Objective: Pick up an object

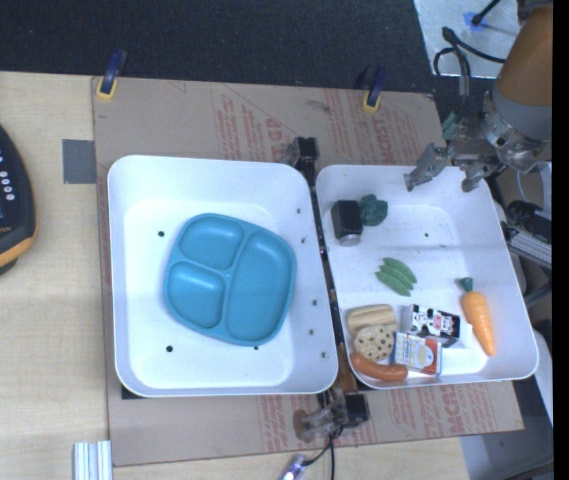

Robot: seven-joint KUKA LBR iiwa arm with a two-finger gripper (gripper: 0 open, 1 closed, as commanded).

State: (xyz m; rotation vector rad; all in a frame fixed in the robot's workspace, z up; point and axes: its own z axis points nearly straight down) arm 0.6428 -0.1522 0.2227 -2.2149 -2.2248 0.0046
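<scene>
Jaws [448, 165]: apart, holding nothing, over the right white bin's [494, 223] far rim.
Nearest target: dark green lumpy toy [372, 208], below-left of the jaws beside a black block [347, 220].
Advice: centre above it, descend straight, avoid the block.

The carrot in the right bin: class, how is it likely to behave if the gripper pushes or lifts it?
The carrot looks like a moulded toy, so probably stiff and light. Its tapered, rounded body suggests it may roll or pivot when nudged. The smooth-looking surface could slip between fingers, and lying close to the bin's right wall may leave little room on that side.
</scene>
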